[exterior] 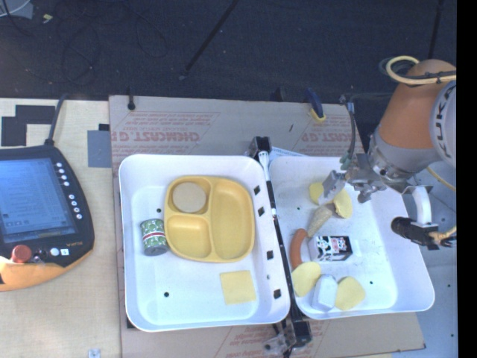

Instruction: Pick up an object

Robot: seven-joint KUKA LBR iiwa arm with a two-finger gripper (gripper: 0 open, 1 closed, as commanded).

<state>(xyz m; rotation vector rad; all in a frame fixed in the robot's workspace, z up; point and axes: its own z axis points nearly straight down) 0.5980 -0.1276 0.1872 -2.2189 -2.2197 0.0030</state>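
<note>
The yellow chunk (343,206) is lying in the right bin (406,293), toward 12 o'clock of that bin's floor and just at 6 o'clock of the gripper (349,187). The arm (417,118) is reaching in from 3 o'clock, and its gripper is hanging low over the bin. Whether it is released or clenched cannot be told, and nothing is showing as held in it.

The left bin (141,289) is sitting edge to edge with the right one on a cardboard sheet (186,129). A control tablet (41,207) is lying well apart at 9 o'clock of the bins.

In the left bin a yellow divided tray (223,226) is taking up the middle, with a tan disc (188,197) resting in its 10 o'clock compartment. A yellow square (238,286) is lying at 5 o'clock of the tray, and a small can (153,236) is standing against the tray's 9 o'clock edge.

In the right bin, a sausage (298,245) is lying at 9 o'clock beside the wall, with a cow-print carton (332,247) just at 3 o'clock of it. A pale cone (322,217) is lying at 12 o'clock of the carton. A second yellow piece (317,192) is sitting at 9 o'clock of the gripper. Along 6 o'clock, a yellow round (305,277), a white block (325,294) and another yellow lump (351,294) are crowding together, touching
</note>
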